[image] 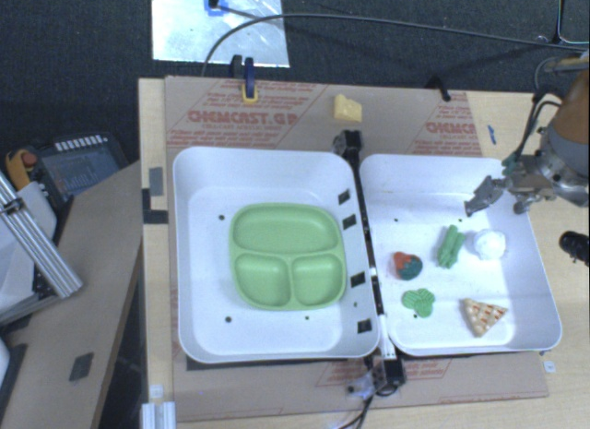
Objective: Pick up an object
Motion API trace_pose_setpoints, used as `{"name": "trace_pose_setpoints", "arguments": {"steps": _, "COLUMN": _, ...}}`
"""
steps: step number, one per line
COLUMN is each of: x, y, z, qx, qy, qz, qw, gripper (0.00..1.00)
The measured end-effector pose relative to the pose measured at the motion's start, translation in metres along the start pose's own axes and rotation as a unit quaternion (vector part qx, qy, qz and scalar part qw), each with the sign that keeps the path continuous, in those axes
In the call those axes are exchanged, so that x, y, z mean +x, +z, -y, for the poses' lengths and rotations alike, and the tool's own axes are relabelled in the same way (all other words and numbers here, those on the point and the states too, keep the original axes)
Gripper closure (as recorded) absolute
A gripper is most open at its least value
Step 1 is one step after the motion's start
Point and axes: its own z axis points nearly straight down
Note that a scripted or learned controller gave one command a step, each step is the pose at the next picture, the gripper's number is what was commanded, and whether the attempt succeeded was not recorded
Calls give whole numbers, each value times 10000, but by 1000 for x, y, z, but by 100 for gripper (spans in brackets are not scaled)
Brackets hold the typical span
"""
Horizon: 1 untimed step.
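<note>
The right bin holds several small food toys: a green pod, a white ball, a red and green piece, a green broccoli-like piece and a pizza slice. My gripper hovers over the right bin's far right part, above and just behind the white ball, with nothing seen between its fingers. The grey arm with its orange band comes in from the right edge.
The left bin holds a green divided tray. A yellow block lies on the cardboard behind the bins. A black divider with clips runs between the bins. A control pendant sits on the side table at left.
</note>
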Motion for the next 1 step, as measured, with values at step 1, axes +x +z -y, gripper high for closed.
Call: {"name": "trace_pose_setpoints", "arguments": {"steps": 1, "x": 1, "y": -7, "z": -3, "qx": -61, "qy": -17, "qz": 13, "qw": 10000, "gripper": 0}}
